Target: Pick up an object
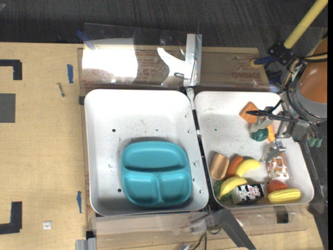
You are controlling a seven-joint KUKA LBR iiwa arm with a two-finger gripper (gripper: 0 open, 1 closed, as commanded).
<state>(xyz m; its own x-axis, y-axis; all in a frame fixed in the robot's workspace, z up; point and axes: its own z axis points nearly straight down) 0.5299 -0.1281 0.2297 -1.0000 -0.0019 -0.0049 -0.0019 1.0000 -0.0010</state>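
Arm cut off at the right edge, gripper tips lost in clutter

From my seat I get the arm (312,90) as an orange and grey bulk that the right edge slices off. I cannot read the gripper (274,149) tips against the small orange and white thing (278,165) below them. In the right bin (218,108), a banana (232,185) partly covers something green (217,188), and the teal lump (258,135) under the linkage is too small to name.

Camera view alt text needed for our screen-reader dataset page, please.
The gripper hangs over the right bin, above a heap of toy food at its near end. The left bin holds a teal divided tray.
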